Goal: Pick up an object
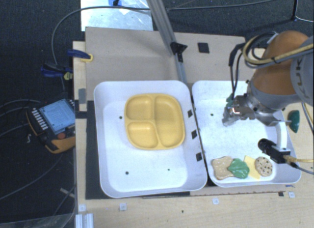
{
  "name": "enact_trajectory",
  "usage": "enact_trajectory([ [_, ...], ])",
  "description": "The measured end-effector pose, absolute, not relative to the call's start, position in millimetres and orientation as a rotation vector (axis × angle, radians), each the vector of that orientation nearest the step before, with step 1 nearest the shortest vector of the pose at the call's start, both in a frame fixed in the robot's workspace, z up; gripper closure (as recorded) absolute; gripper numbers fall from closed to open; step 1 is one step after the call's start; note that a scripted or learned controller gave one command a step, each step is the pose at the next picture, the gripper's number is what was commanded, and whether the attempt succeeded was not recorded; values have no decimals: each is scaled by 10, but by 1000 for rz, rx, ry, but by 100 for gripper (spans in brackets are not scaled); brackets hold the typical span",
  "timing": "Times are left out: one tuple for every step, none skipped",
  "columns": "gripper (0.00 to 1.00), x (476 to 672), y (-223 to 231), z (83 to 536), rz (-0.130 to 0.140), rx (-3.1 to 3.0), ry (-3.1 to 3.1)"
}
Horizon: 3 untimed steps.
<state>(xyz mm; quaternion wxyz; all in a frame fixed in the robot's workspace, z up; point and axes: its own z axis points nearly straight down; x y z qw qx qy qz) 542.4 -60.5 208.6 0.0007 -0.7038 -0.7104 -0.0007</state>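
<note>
The gripper is seen poised above the right bin, and whether it is spread or closed cannot be told. No object is seen in its grasp. The candidate objects lie below and to its right along the bin's near edge: a tan piece, a green piece, a yellow wedge and a cookie. One at the cluster's edge is best chosen, so that neighbours are not disturbed, and a descent centred squarely over it is advised

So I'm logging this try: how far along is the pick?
Nothing looks picked yet. The cookie, green piece, yellow piece and tan piece all lie at the right bin's near edge. The gripper sits over bare floor farther back. Reaching, grasping and lifting remain.
</note>
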Motion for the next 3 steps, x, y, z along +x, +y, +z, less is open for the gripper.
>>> enact_trajectory([
  [100,5276,-122,2039,-2,-2209,-2231],
  [100,5138,373,2022,-1,-2209,-2231],
  [100,5017,859,2258,-7,-2209,-2233],
])
